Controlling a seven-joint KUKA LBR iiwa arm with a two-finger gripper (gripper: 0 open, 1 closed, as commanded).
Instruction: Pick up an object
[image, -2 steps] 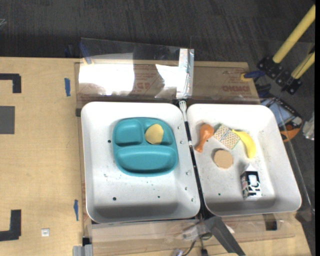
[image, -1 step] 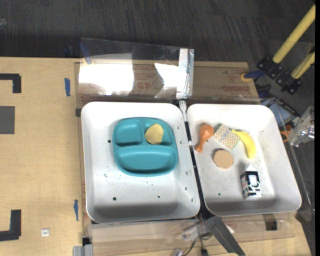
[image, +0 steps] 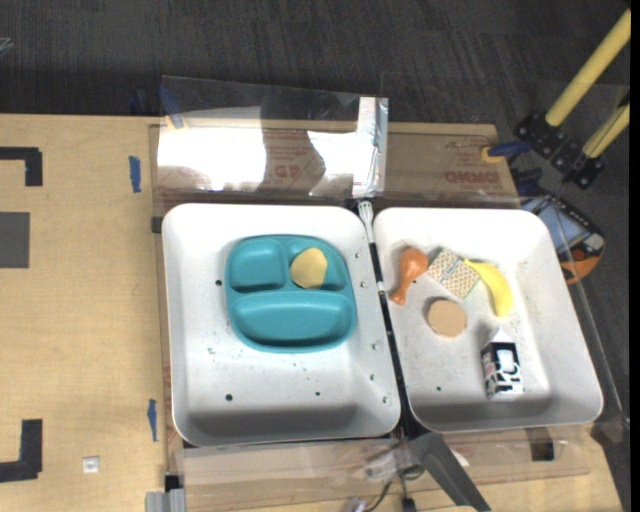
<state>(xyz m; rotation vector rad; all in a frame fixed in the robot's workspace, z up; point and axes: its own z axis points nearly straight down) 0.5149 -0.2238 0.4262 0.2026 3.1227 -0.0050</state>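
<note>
Plywood table (image: 70, 330) carries two white bins. Nearest in the right bin (image: 570, 400) stands a small dark can (image: 501, 369), then a tan disc (image: 447, 318), banana (image: 491, 284) and orange piece (image: 408, 272). Left, a teal tray (image: 290, 318) holds a yellow lump (image: 308, 267). Nothing's grasped yet; the hand's state I cannot tell. Next: reach in and descend.

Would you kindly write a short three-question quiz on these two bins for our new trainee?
1. True or false: the teal tray lies in the right bin.
2. Which item sits in the tray's upper right compartment?
A. yellow round object
B. banana
C. small can
3. Fill in: the banana lies in the ____ bin.

Key: 1 false, it lies in the left bin; 2 A; 3 right.
</note>
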